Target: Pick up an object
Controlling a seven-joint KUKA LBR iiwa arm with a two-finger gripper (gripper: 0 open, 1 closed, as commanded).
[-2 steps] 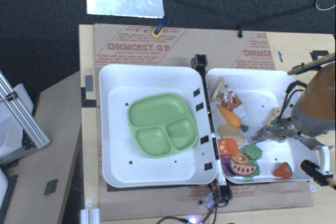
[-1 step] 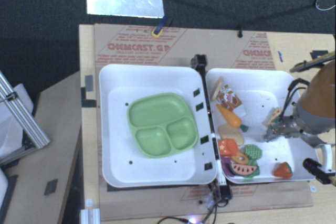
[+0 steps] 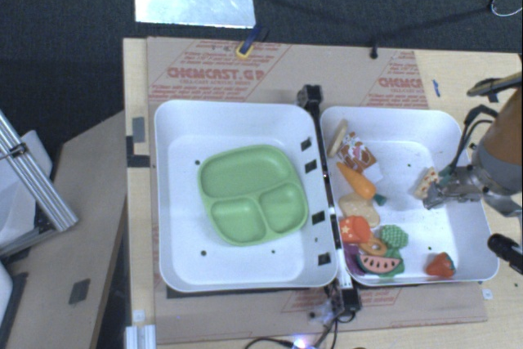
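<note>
Toys fill the right bin [image 3: 453, 131], and the nearest to the camera lie along its front edge: a red strawberry [image 3: 440, 264] toward the front right corner, a watermelon slice [image 3: 379, 264] at the front left, with a green ridged piece [image 3: 394, 236] just behind it and a red-orange piece [image 3: 355, 228] beside the divider. Farther back along the left side sit a pale piece [image 3: 360, 210], then an orange carrot [image 3: 357, 181], then a small printed packet [image 3: 355, 151] and a tan stick [image 3: 337, 140] near the back left corner. On the right side of this bin, the pincer [image 3: 434, 194] comes in low from the right edge, and a small tan, speckled object [image 3: 425, 183] sits at its tip; whether the fingers are closed on it or merely beside it cannot be told. In the left bin [image 3: 176, 176] lies a green divided plate [image 3: 250, 194], near its middle. Both bins rest on the bench [image 3: 212, 69].
</note>
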